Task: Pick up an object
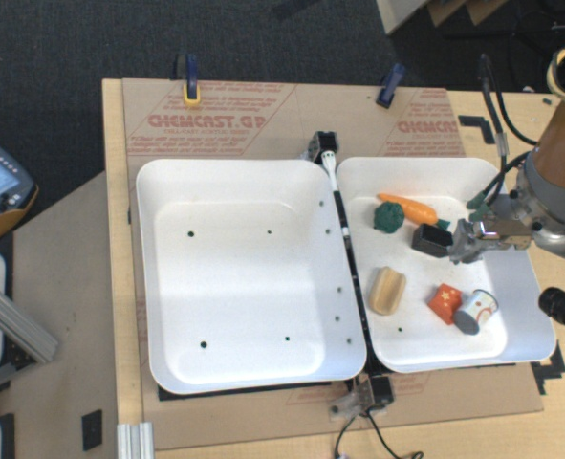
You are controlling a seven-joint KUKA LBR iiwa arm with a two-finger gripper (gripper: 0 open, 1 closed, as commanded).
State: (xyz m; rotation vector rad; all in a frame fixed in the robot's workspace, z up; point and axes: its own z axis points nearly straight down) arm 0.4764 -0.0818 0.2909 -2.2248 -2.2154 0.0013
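Currently, in the camera view, the gripper (457, 241) sits low in the right bin (521, 347), touching a black block (431, 240); its state cannot be judged. Centre squarely over one object before lifting. Nearby lie a carrot (408, 208), green lump (388, 218), wooden block (387, 290), red block (444, 303).

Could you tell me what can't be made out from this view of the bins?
- Gripper: blurred and small in the camera view; its grip on the black block can't be judged.
- Arm: cut off by the right edge.
- White cup: too small to identify its markings.
- Orange carrot: partly covered by the green lump.
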